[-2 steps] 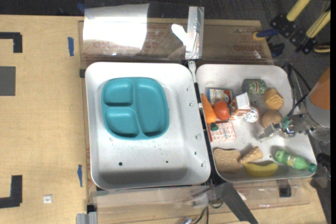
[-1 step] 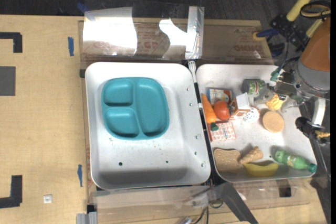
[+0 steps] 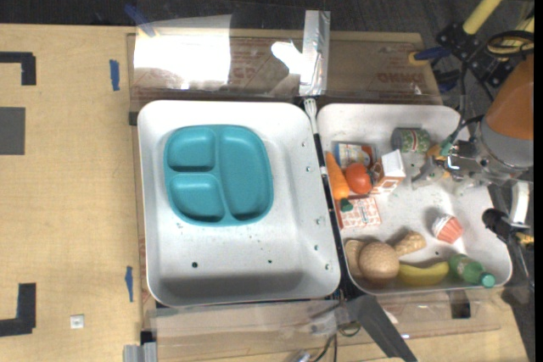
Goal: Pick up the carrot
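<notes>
The carrot [image 3: 337, 179] is orange and lies along the left wall of the right bin [image 3: 475, 246], its tip pointing to the back. A red tomato [image 3: 359, 179] touches its right side. My gripper [image 3: 434, 164] hangs over the back right part of the same bin, well to the right of the carrot, close to a green can [image 3: 411, 139] and a small white box [image 3: 393, 165]. Nothing shows between the fingers.
The right bin also holds a printed carton [image 3: 351, 154], a red-and-white packet [image 3: 361, 213], a brown potato [image 3: 379, 260], a banana [image 3: 422, 272], a green bottle [image 3: 472, 271] and a small red-and-white cup [image 3: 447, 227]. In the left bin [image 3: 254, 267] lies a teal divided plate [image 3: 219, 174].
</notes>
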Motion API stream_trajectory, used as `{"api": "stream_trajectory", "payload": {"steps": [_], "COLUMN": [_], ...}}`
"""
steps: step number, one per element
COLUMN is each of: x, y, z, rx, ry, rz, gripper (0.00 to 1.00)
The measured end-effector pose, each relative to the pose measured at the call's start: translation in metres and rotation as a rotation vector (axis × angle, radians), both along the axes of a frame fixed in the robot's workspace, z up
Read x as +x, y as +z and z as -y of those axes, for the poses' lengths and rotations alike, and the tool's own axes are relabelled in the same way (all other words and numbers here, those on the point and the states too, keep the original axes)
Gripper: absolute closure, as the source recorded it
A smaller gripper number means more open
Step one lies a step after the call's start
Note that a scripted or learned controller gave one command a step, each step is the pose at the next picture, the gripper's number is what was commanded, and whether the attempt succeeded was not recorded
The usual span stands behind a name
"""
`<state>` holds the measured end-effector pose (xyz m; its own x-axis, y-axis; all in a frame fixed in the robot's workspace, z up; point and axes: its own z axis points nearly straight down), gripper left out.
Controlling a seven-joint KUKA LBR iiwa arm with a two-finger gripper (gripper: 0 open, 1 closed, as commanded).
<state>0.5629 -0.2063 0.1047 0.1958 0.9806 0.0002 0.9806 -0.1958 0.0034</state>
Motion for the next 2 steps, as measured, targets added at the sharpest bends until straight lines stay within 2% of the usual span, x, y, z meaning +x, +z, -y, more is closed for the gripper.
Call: {"api": "stream_trajectory", "payload": {"steps": [1, 2], "x": [0.081, 0.031], "y": [-0.018, 0.015], "z": [-0.002, -0.017], "rx": [0.012, 0.000], "ry": [-0.008, 0.279], "rz": [-0.044, -0.003], "gripper": [0.00, 0.00]}}
